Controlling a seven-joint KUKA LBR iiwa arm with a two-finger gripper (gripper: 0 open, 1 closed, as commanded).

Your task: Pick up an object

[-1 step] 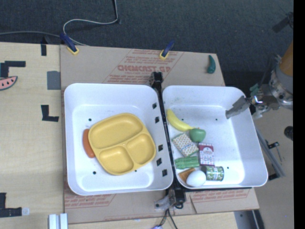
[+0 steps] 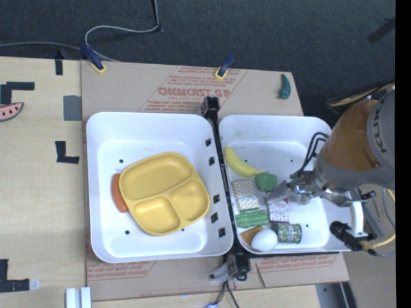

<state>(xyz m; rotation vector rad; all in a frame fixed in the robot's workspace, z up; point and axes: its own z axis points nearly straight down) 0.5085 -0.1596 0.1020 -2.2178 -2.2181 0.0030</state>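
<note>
Gripper (image 2: 287, 191) sits low in the right bin (image 2: 302, 126), reaching in from the right, just above a small white card with pink print (image 2: 278, 210). Can't tell how the gripper is set; dark hardware blurs together there and nothing is seen clamped in it.

Right bin contents, all crowded toward its left and near side: yellow banana (image 2: 240, 163) at the upper left, green round object (image 2: 265, 181) just right of the banana's lower end and right beside the gripper tip. Checkered packet (image 2: 244, 194) under the banana, green flat piece (image 2: 251, 219) below that. White egg-shaped object (image 2: 263, 239) at the near edge, touching or nearly touching a small dark can with a label (image 2: 288, 233) to its right. Possible orange bit under the egg, too small to tell. The green round object, the card and the packet all press close around the gripper, so any of them stands in the way of the others. Far right part of that bin is covered by the arm (image 2: 350, 146), grey with orange band.

Left bin (image 2: 103, 172) holds a yellow divided plate (image 2: 164, 192), tilted, three compartments, and an orange-red item (image 2: 118, 194) poking out under its left edge, mostly hidden.

Cardboard sheet (image 2: 192, 92) under both bins, with red print. Two yellow-blue clamps (image 2: 96, 61) on its far edge, a green object (image 2: 284, 86) near its far right corner. Cable (image 2: 122, 29) loops on the dark floor beyond.
</note>
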